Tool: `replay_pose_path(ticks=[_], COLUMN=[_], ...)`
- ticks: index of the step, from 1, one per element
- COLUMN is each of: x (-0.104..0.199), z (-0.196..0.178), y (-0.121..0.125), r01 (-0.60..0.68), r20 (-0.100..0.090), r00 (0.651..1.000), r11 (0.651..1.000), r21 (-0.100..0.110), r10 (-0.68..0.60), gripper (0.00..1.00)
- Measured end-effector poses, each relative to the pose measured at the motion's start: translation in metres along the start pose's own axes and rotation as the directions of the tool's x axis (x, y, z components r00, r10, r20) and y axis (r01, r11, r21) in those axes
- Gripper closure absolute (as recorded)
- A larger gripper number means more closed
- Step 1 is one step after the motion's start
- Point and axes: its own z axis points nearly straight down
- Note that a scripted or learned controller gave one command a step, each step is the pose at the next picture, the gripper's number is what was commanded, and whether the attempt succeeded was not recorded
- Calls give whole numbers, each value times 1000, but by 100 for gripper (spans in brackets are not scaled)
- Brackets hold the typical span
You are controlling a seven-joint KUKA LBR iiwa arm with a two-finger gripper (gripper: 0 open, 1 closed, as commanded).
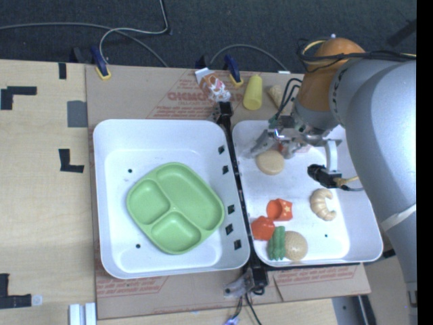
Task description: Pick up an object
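The pincer (277, 143) hangs low over the far end of the right bin (352, 246), and the pale round bun (270, 162) lies right beneath and a touch nearer the camera than its tips, close enough to look touched. Whether it is open or closed I cannot tell. The bun has no marked long axis, so I judge a short drop should suffice.

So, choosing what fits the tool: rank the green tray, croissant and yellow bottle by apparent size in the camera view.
1. Green tray, clearly largest.
2. Yellow bottle and croissant look about alike; I won't rank them.
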Motion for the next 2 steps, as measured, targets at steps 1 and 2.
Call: replay_pose_path(ticks=[1, 2], x=[14, 14], z=[0, -15], y=[-12, -9], r01=[-1, 0], r20=[3, 5], r00=[1000, 1000], r11=[1000, 1000], r21=[-6, -15], r10=[1, 0], gripper=[0, 100])
